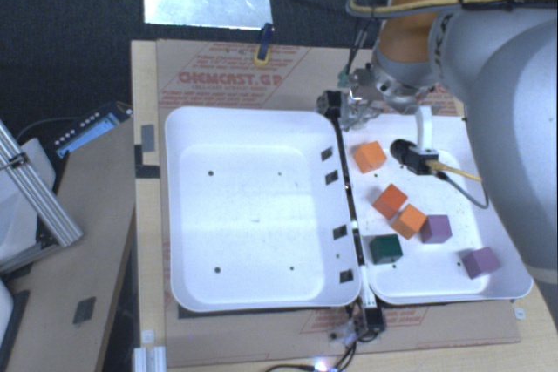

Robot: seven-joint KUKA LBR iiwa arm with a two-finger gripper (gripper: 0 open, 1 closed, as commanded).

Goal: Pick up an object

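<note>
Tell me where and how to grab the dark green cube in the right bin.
Take the dark green cube from above, closing the claw on its left and right faces. It sits flat near the bin's front left corner, close to the divider, so approach vertically. The orange cube behind it looks just clear, though that gap is narrow.

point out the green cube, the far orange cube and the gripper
green cube [384, 248], camera view, top face
far orange cube [369, 156], camera view, top face
gripper [356, 111], camera view, its tip
</note>
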